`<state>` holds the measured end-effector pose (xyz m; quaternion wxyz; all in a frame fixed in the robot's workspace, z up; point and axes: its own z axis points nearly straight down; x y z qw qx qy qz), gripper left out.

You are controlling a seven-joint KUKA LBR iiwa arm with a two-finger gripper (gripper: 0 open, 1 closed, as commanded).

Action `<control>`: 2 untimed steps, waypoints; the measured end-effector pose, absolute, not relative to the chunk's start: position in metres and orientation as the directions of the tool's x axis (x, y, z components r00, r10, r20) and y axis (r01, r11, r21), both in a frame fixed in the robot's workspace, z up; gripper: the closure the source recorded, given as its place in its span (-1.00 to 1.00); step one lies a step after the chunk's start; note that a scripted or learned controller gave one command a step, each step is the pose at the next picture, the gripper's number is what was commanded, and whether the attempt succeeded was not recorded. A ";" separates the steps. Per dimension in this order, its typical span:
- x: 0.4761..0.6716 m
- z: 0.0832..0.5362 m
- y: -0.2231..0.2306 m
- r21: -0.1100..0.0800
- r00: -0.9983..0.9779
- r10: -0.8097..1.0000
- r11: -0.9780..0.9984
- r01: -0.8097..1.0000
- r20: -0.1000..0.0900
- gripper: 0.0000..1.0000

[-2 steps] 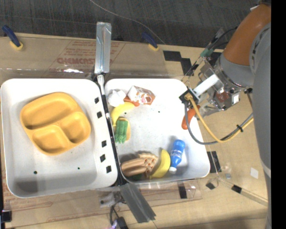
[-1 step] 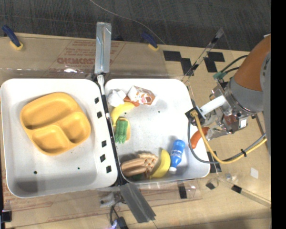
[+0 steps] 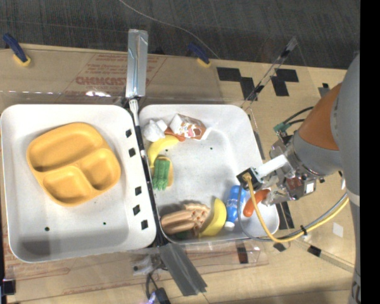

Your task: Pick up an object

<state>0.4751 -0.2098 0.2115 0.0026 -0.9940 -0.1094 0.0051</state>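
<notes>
Along the near edge of the right bin lie a hot dog toy, a yellow banana and, toward the near right corner, a blue bottle with an orange-red piece just beside it. The gripper hangs over that corner, by the bin's right wall, close above the blue bottle and the orange-red piece; whether it grips anything I cannot tell. This looks like the reach or grasp step. The next move calls for settling on one item and closing squarely. Farther in sit a corn cob, a second banana and a wrapped snack. The left bin holds a yellow divided tray.
</notes>
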 end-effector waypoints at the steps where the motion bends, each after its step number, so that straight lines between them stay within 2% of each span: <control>1: 0.477 0.190 -0.208 -0.006 0.978 0.210 -0.978 0.210 -0.007 1.00; 2: 0.477 0.172 -0.208 -0.006 0.978 0.210 -0.978 0.210 -0.007 1.00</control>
